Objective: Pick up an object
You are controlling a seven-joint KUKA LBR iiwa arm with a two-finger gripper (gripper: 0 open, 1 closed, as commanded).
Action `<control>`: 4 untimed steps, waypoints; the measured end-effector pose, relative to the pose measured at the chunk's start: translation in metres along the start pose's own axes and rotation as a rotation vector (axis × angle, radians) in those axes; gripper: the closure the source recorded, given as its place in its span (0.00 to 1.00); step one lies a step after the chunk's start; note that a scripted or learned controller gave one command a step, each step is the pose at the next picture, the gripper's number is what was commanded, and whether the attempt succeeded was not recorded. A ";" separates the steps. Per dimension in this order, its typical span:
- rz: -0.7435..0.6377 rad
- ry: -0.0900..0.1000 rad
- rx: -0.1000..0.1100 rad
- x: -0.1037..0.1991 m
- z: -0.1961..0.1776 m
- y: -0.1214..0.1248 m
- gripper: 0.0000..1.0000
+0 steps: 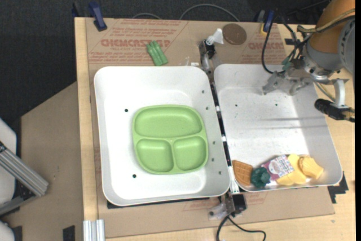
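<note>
My gripper (284, 86) hangs over the far part of the right bin (271, 121), well apart from the objects. Its fingers stand spread and open, with nothing between them. The objects lie heaped in that bin's near corner: a brown waffle-like piece (241, 171), a dark green broccoli-like toy (259, 178), a pink and white packet (280, 166) and yellow pieces (302, 171). A green divided plate (169, 138) lies in the middle of the left bin (113, 121).
On the cardboard behind the bins lie a small green item (157, 54) and a brown disc (234, 34). Clamps and a black cable (271, 42) sit at the far edge, near the arm (333, 31).
</note>
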State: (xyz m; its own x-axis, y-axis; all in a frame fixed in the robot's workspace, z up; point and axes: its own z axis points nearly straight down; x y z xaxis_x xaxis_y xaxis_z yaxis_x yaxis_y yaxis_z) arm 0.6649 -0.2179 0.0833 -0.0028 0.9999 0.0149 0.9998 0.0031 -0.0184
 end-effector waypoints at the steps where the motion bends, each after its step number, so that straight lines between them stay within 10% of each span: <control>1: 0.000 0.000 0.000 0.000 0.000 0.000 0.00; 2: 0.002 -0.019 -0.028 -0.005 -0.097 0.002 0.00; 3: 0.000 0.002 -0.005 0.000 -0.002 0.002 0.00; 4: -0.001 0.001 -0.006 0.001 -0.002 0.002 0.00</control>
State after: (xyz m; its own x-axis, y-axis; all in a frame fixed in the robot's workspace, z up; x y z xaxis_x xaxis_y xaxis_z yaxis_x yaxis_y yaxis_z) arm 0.6665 -0.2171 0.0850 -0.0036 0.9999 0.0155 0.9999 0.0038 -0.0125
